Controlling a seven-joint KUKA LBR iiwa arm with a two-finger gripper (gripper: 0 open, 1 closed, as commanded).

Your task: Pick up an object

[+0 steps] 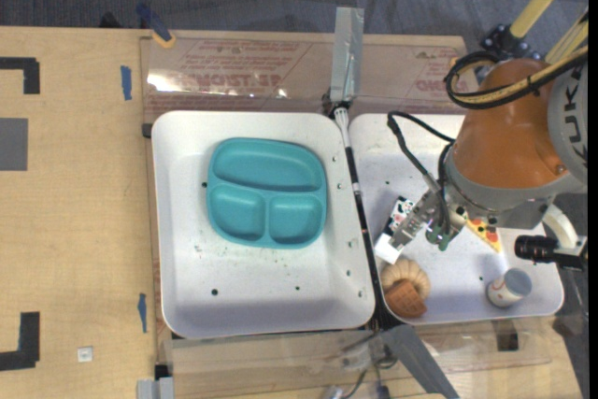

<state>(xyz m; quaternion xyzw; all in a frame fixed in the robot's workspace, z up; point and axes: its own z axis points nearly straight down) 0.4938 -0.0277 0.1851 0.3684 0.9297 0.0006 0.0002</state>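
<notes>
- Your tool (422, 229) hangs low in the right white bin (411, 149); whether it is spread, you cannot tell.
- The round tan ridged pastry-like toy (406, 283), at 6 o'clock just beside the tool, looks light and stiff; take it across its middle.
- A teal divided plastic plate (266, 192) fills the left white bin (177, 229) on the tan wooden surface (75, 201).

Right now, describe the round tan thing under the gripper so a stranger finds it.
Look in the right-hand white bin, at its near left corner beside the divider. The tan ball lies there, larger and browner than the small grey cup near the bin's right end.
</notes>
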